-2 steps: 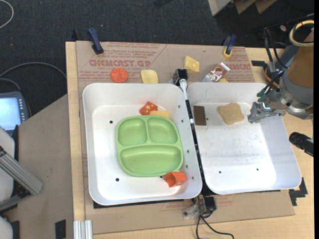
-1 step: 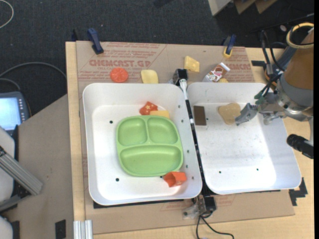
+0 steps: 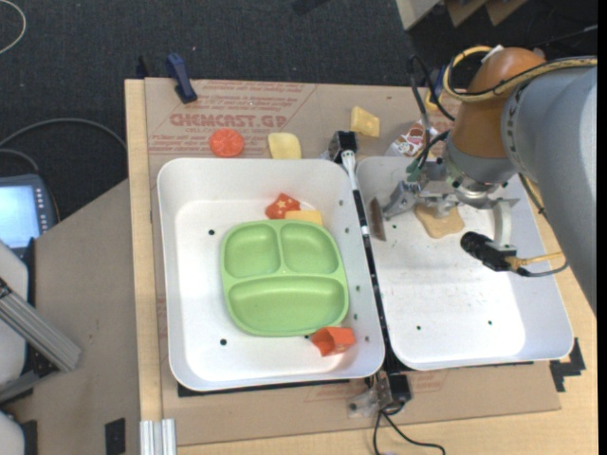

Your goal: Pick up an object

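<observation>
Two bins sit side by side on the bench [image 3: 152, 282], their inner rims touching. In the left bin [image 3: 180, 254] a divided plate [image 3: 283, 278] lies near the middle; two small pieces [image 3: 283, 207] rest just behind its far edge, and a block [image 3: 332, 339] touches its near right corner. In the right bin [image 3: 474, 320] a flat piece [image 3: 438, 221] lies near the far edge, with the gripper [image 3: 446, 197] above it. Behind the bins, along the bench's far edge, lie a clip [image 3: 180, 77] at the left corner, then a disc [image 3: 227, 142], a lump [image 3: 284, 145], a wedge [image 3: 364, 121] and a wrapper [image 3: 411, 140].
</observation>
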`<state>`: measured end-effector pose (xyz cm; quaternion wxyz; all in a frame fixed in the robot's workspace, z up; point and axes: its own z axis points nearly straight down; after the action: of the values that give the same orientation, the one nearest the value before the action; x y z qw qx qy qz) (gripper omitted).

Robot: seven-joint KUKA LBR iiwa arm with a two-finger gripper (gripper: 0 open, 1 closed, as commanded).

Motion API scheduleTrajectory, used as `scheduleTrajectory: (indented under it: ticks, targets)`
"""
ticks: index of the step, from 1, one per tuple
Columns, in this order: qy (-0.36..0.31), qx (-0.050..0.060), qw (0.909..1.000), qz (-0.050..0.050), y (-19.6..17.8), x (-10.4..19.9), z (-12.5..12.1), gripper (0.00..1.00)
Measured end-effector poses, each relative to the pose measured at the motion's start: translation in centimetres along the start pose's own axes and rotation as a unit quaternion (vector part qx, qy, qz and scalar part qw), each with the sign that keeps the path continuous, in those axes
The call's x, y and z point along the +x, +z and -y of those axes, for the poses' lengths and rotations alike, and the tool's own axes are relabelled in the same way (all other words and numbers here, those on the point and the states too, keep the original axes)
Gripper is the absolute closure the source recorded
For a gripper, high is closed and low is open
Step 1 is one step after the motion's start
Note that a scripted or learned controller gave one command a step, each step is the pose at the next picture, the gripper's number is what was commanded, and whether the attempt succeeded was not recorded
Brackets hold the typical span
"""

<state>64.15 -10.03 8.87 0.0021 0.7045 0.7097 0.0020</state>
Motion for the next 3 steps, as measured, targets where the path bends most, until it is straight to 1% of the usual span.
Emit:
scheduleTrajectory:
  ticks: [1, 2, 3]
  targets:
    - [0.005, 0.000, 1.0000, 0.001, 0.1, -5.7, 1.1, 0.00]
    - [0.006, 0.000, 1.0000, 0.002, -4.7, -10.0, 3.5, 0.00]
    - [0.003, 0.006, 1.0000, -0.002, 0.7, -6.0, 4.6, 0.00]
